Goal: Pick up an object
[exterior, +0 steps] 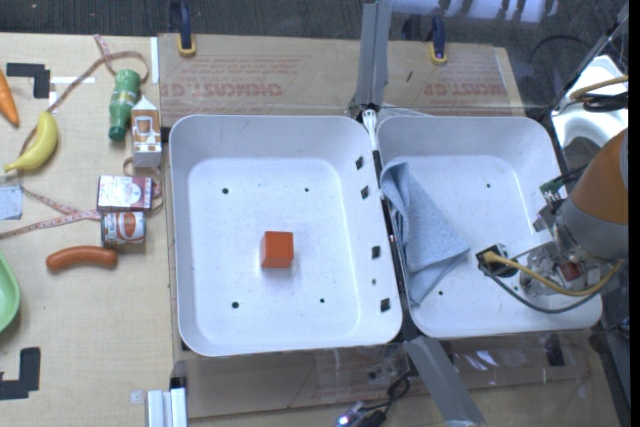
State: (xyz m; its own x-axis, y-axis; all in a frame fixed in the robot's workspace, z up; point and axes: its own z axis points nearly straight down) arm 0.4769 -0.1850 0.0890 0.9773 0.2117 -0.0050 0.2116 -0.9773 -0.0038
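Orange block (277, 249) sat alone mid-floor in the left bin (200, 315); grey cloth (420, 230) lay crumpled against the right bin's (520, 130) left wall. End effector (520, 267) hovered low beside the cloth, grip state indeterminable. Best approach: descend vertically, centred over one target.

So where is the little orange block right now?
The orange block sits alone near the middle of the left bin, far from the blue cloth in the right bin.
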